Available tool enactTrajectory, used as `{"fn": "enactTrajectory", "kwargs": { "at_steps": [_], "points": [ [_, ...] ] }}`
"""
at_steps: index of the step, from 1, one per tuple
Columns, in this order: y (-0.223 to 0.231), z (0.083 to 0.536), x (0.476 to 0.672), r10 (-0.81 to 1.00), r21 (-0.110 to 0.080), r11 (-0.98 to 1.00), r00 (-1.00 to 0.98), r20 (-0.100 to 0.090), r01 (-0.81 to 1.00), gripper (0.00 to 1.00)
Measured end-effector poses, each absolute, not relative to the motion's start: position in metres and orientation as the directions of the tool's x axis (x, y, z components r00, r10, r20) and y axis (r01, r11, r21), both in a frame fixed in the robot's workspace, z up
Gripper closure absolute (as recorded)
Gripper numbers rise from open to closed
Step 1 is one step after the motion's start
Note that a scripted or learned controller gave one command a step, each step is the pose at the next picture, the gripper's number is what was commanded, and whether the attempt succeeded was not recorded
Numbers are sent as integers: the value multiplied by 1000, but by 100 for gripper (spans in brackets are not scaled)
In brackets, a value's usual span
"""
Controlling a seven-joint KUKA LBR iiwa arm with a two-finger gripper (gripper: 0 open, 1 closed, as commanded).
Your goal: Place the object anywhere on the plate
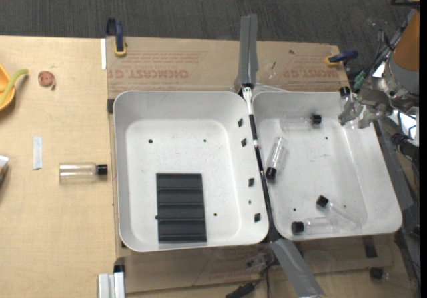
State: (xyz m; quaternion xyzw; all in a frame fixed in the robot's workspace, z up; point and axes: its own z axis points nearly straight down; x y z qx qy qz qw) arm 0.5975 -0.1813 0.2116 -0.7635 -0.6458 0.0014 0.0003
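Camera view. My gripper (357,115) sits at the far right rim of the right bin (393,210); whether it is apart or together, I cannot tell. Nothing is visibly held.

The task's things, clear vials with black caps, lie to my left and toward the viewer: one vial (274,158) near the bin divider, one small vial (308,119) just beside me, and two vials (319,222) touching or nearly so in the near corner. The dark ribbed plate (180,208) lies well apart from me, in the left bin (123,157).

Risks, as judgement:
- Clear glass on white blurs edges; a grasp may close off-centre.
- Round vials may roll away.
- The paired vials may jam together.

Obscured: my arm is cut off at the frame edge; vial bodies are faint.
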Motion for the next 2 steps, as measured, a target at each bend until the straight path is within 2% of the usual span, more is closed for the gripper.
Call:
{"fn": "enactTrajectory", "kwargs": {
  "at_steps": [1, 2],
  "points": [
    [-181, 212, 598, 986, -2, -166, 166, -2, 986, 0],
    [-213, 183, 659, 1000, 0, -8, 8, -2, 1000, 0]
  ]
}}
